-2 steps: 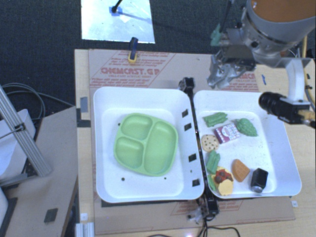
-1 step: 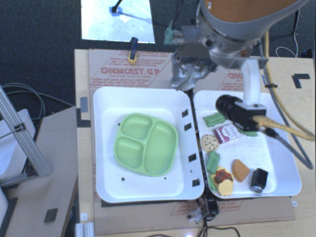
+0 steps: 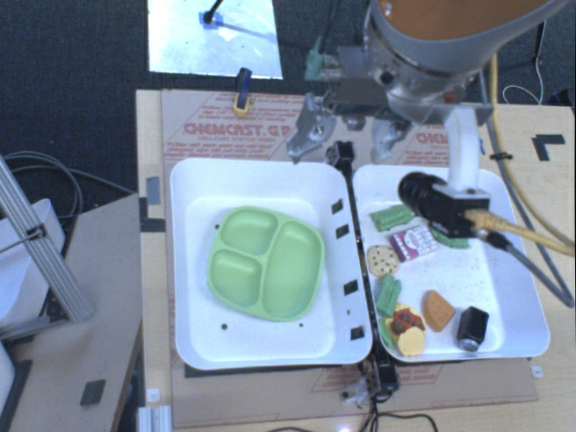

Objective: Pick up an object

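Toy food (image 3: 407, 282) in right bin (image 3: 522, 327), gripper (image 3: 344, 140) raised above bins' far edge, fingers apart, holding nothing.

Two bins sit side by side on the desk (image 3: 153, 268): the left bin (image 3: 193, 241) holds a divided plate (image 3: 266, 263), the right bin (image 3: 526, 318) a cookie (image 3: 382, 260) (near the divider) and a can (image 3: 472, 328).

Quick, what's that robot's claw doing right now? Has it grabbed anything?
Gripper: open, holding nothing, raised over the back edge where the two white bins meet.
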`<state>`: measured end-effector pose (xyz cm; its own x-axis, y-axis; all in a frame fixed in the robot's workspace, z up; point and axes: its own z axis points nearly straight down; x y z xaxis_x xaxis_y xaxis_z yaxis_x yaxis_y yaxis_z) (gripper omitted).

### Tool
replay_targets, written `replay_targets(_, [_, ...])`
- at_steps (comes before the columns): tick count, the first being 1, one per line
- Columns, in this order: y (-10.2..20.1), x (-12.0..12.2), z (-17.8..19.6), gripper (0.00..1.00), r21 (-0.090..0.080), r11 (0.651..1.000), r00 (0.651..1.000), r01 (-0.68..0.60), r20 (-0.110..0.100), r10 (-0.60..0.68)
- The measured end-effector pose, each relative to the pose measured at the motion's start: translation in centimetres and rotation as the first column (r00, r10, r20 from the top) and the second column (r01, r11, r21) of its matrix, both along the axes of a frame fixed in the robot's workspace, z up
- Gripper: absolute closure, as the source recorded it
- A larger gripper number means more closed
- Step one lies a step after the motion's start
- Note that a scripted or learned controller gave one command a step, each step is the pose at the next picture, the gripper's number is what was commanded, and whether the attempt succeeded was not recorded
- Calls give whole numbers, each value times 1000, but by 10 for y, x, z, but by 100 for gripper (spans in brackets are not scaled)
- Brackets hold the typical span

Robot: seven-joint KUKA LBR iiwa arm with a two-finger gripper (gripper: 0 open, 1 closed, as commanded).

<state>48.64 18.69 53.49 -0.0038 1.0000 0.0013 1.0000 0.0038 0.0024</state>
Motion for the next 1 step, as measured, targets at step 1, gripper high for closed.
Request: replay_targets(1, [50,16,0,0,1,1000,1000,-3,1,3])
